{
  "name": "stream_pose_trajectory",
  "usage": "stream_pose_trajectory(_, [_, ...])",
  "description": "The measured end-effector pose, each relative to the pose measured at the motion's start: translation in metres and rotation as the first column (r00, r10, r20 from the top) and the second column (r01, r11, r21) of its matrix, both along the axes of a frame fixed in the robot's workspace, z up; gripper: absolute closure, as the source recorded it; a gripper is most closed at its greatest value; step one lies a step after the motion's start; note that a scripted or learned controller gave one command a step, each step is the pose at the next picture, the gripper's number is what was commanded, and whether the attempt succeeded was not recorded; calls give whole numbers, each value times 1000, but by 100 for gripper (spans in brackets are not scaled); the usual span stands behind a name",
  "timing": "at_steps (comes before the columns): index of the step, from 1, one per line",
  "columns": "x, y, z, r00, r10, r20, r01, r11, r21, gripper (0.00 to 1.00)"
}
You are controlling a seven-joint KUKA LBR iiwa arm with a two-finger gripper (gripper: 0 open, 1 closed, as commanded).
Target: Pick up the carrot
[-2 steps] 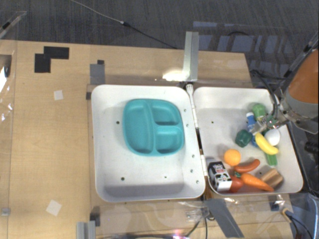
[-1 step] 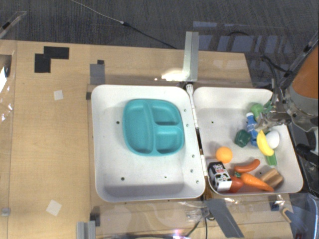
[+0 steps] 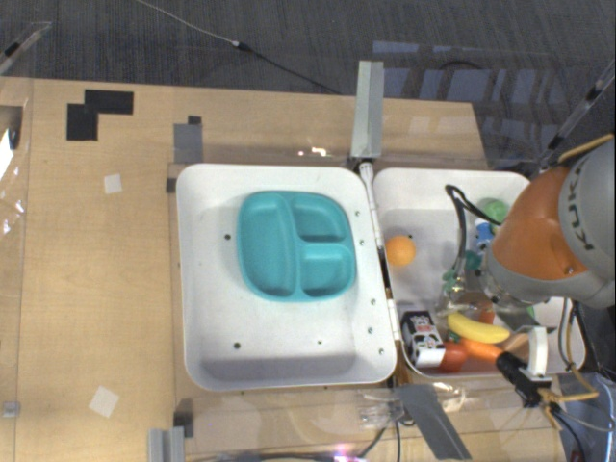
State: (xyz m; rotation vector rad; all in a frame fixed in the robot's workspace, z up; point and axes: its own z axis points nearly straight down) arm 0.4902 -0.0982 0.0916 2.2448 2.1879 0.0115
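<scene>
bench: pale wood bench (image 3: 87,287) seen from above at a slant, with dark carpet beyond its far edge and black tape marks at the far left.
left bin: shallow white bin (image 3: 207,287) with rounded corners, sitting left of centre.
tray: teal divided tray (image 3: 294,243) lies flat in the middle of the left bin, one long compartment on its left side and two smaller ones on its right.
right bin: second white bin (image 3: 419,205) stands just beside the first, their walls touching along a shared edge.
arm: grey arm (image 3: 592,210) with an orange band (image 3: 539,234) reaches in from the right and hangs over the right half of the right bin, covering much of it.
gripper: gripper (image 3: 469,282) sits low in the bin under the orange band, above the near corner's pile; the view is too cluttered there to judge its state, so i cannot tell.
ball: small orange ball (image 3: 400,250) rests alone on the bin floor, near the left wall, apart from the gripper.
banana: yellow banana (image 3: 476,328) lies across the near corner of the right bin, just below the gripper.
carrot: orange carrot (image 3: 481,351) lies at the near wall of the right bin, just beside and under the banana, partly hidden by it.
box: small black and white box (image 3: 421,333) sits left of the banana, near the bin's near left corner.
green thing: a green object (image 3: 495,210) peeks out at the far side beside the arm; too hidden to name.
</scene>
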Motion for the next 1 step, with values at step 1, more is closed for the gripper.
stream_pose_trajectory(1, [46,-15,-2,943,-332,2,332,943,3,100])
